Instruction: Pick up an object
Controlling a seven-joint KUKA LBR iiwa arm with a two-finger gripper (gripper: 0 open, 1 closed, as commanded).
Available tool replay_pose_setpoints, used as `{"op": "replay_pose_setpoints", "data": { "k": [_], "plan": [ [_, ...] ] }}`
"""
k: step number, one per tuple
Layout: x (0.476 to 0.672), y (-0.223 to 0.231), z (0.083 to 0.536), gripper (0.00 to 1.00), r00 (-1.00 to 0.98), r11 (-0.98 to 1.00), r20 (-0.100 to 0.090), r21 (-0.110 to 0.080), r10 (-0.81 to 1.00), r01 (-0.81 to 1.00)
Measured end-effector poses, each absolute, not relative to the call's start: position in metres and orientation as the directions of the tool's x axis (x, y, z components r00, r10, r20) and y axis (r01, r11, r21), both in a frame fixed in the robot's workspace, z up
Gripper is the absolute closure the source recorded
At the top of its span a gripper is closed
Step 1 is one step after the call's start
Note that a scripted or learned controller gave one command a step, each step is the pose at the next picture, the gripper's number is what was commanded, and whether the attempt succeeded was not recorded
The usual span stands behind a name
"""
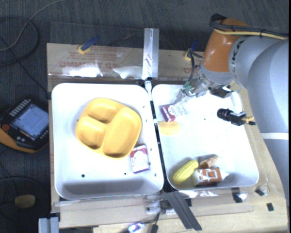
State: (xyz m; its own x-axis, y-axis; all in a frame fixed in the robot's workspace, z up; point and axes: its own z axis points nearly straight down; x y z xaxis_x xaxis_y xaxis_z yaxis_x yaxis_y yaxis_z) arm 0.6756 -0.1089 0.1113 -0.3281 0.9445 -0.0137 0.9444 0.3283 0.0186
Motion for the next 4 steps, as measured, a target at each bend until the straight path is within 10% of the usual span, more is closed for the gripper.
{"op": "replay_pose_setpoints", "data": {
  "k": [2, 3, 4],
  "plan": [
    [0.622, -0.102, 0.107, 1.00, -0.519, 0.520, -0.035, 0.045, 0.854, 0.853],
    [0.619, -0.103, 0.102, 0.00, -0.518, 0.518, -0.030, 0.033, 0.855, 0.855],
    [0.598, -0.104, 0.101, 0.00, -0.483, 0.483, -0.024, 0.035, 0.875, 0.875]
  ]
}}
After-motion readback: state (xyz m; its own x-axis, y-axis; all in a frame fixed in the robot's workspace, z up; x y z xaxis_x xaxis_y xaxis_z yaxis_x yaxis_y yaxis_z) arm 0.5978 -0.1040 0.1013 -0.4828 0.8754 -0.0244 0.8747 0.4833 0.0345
